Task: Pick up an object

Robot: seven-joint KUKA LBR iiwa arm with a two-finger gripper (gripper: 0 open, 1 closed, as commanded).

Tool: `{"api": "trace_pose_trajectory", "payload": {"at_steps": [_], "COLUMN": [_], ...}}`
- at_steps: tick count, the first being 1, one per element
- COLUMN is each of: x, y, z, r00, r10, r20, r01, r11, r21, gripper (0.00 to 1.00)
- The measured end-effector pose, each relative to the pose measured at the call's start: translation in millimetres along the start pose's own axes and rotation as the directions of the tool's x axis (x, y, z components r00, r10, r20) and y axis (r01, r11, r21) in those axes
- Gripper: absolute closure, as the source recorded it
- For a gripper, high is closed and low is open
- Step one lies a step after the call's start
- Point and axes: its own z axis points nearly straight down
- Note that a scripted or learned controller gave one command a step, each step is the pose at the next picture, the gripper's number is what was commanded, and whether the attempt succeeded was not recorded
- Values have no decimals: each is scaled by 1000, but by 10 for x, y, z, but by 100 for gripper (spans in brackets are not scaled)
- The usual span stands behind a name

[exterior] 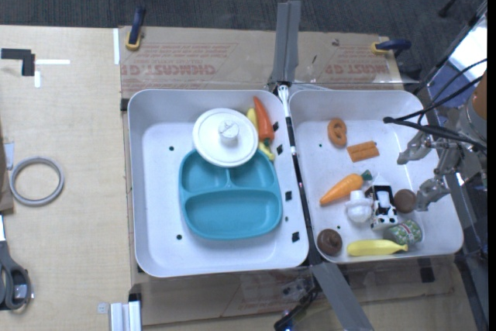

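The right bin [310, 128] holds several toy foods: an orange ring [336, 131], an orange block [362, 150], a carrot [342, 188], a white piece [358, 208], a black-and-white cow [381, 205], a brown ball [404, 200], a green-and-white piece [405, 232], a banana [377, 247] and a brown donut [329, 241]. My gripper [421, 171] hangs over the right side of this bin, open, with nothing between its fingers. Its lower finger [432, 192] is close to the brown ball.
The left bin [147, 167] holds a blue divided plate [229, 201], a white round lid [225, 137], a red pepper [263, 118] and a yellow piece [267, 150]. A grey tape ring [35, 181] lies on the bench to the left. Black cables [418, 118] cross above the right bin's far corner.
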Motion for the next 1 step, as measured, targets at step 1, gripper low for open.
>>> {"api": "trace_pose_trajectory", "payload": {"at_steps": [1], "x": [-263], "y": [390], "z": [976], "r00": [998], "r10": [68], "r20": [-1], "r01": [-68], "r11": [998], "r21": [0], "gripper": [0]}}
